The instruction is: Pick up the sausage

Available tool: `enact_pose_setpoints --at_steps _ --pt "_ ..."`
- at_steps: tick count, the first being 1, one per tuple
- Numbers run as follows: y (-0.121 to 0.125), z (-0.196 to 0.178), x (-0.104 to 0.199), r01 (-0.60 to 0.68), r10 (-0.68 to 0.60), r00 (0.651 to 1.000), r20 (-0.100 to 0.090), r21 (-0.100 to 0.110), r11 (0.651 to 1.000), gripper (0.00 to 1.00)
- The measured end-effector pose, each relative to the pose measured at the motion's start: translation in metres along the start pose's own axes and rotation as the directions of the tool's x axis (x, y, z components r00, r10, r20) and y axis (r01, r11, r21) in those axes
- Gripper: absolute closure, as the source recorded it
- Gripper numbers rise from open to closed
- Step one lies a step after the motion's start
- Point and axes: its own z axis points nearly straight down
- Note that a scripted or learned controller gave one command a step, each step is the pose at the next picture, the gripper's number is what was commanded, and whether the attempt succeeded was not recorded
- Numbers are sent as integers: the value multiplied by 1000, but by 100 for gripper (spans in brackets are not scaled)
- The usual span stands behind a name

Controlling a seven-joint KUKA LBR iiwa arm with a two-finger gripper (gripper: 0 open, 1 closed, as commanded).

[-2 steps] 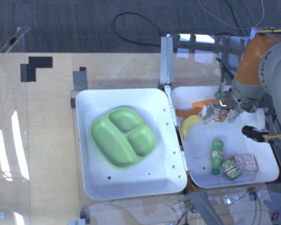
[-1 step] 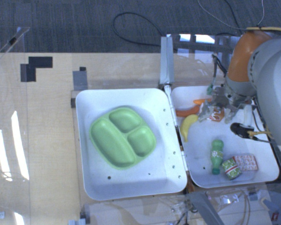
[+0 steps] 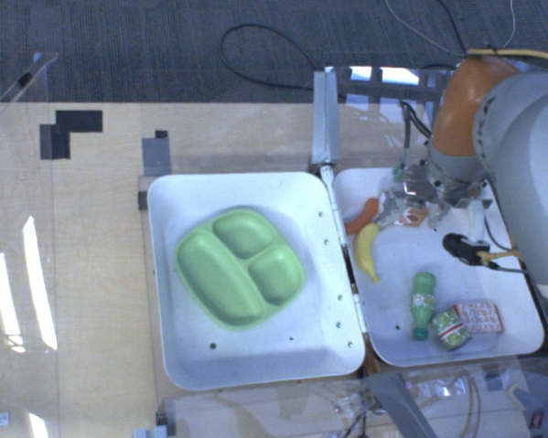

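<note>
The sausage (image 3: 360,216), an orange-red elongated piece, lies at the back left of the right bin (image 3: 523,333), its tip against the top of a yellow banana (image 3: 366,251). My gripper (image 3: 411,206) hangs low over the back of that bin, just right of the sausage. A small orange-brown patch (image 3: 412,218) shows right beneath the gripper; I cannot tell what it is or whether it is held.
The left bin (image 3: 263,356) holds a green divided plate (image 3: 240,266). In the right bin's front half stand a green bottle (image 3: 422,304), a round red-and-green can (image 3: 451,329) and a pink patterned packet (image 3: 481,316). The arm covers the bin's right side.
</note>
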Motion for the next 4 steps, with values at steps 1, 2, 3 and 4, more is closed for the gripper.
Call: enact_pose_setpoints --at_steps 1,2,3,4 --pt "4 -2 9 206 -206 978 2 -17 978 0" --pt "4 -2 9 168 -168 986 -8 -14 986 0" --pt "2 0 13 120 -120 993 -6 -10 993 0" --pt "1 0 16 72 -72 997 -8 -5 997 0"
